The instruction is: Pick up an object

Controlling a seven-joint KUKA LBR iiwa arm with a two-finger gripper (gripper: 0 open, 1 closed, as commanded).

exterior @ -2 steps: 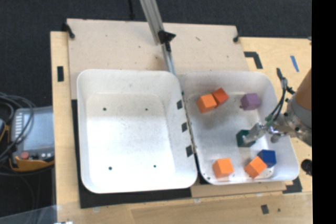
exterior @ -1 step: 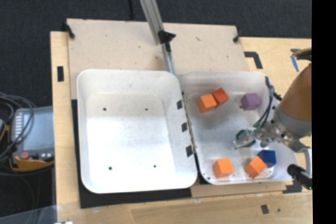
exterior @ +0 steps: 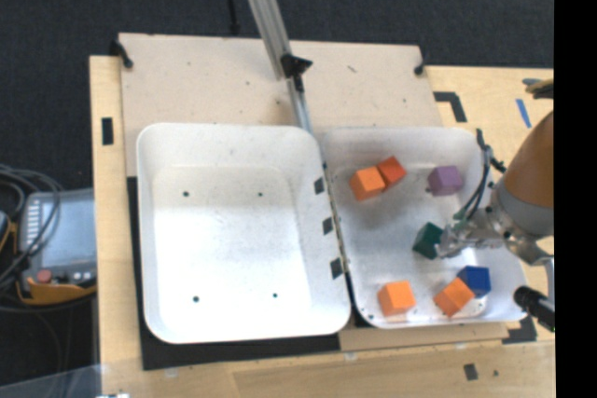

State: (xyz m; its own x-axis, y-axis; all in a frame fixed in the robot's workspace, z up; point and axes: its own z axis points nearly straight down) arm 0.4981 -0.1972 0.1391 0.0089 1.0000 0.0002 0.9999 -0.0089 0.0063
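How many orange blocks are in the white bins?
4, all in the right bin: two touching near the back, one beside a darker one; one at the front; one at the front beside the blue block. The arm may hide more.

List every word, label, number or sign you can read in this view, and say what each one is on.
None can be read.
Grey device left of the bench: its face is too blurred to show any writing.
Blocks in the right bin, such as the purple block and the blue block: plain faces, no markings.
Black marks on the bench: tape corners, not letters.
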